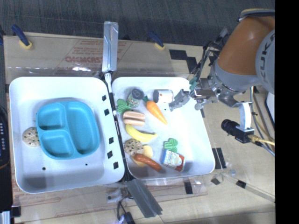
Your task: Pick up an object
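The right bin (201, 139) holds several toy foods: an orange carrot (156, 112), a hot dog (133, 118), a banana (139, 134), a cookie (132, 146), a red sausage (147, 161), a small carton (173, 159), a dark can (136, 96) and a white canister (162, 96). My gripper (185, 100) hangs over the bin's upper right part, just right of the canister and the carrot's top. I see nothing held in it.
The left bin (18, 171) bears a blue divided plate (67, 129) and a cookie (31, 136) at its left wall. A grey divider strip (110, 45) stands between the bins at the back. The arm's orange band (245, 41) looms at the right.
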Tool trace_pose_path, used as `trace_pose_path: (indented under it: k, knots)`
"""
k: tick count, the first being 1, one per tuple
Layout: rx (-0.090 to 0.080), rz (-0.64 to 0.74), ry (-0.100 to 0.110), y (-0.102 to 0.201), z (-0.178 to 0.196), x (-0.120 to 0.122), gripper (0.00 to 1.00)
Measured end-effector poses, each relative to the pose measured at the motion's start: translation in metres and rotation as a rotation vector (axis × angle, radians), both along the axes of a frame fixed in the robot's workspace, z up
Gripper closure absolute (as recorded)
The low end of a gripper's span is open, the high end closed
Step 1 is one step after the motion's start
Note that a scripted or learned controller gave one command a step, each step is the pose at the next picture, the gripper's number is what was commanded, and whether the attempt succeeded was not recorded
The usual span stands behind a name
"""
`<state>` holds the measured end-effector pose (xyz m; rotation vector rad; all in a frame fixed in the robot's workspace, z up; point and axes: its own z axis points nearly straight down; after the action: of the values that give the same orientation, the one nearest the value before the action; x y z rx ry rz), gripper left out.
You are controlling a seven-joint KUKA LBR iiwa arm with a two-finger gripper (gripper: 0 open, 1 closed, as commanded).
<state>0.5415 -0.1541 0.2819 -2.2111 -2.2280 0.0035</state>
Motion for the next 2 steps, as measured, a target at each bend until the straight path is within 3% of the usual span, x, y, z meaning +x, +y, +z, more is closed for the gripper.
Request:
trace_pose_path:
  k: [1, 2]
  knots:
    - [0.001, -0.142, 0.010, -0.002, -0.123, 0.052, 0.00]
    - [0.000, -0.094, -0.001, -0.016, -0.190, 0.077, 0.00]
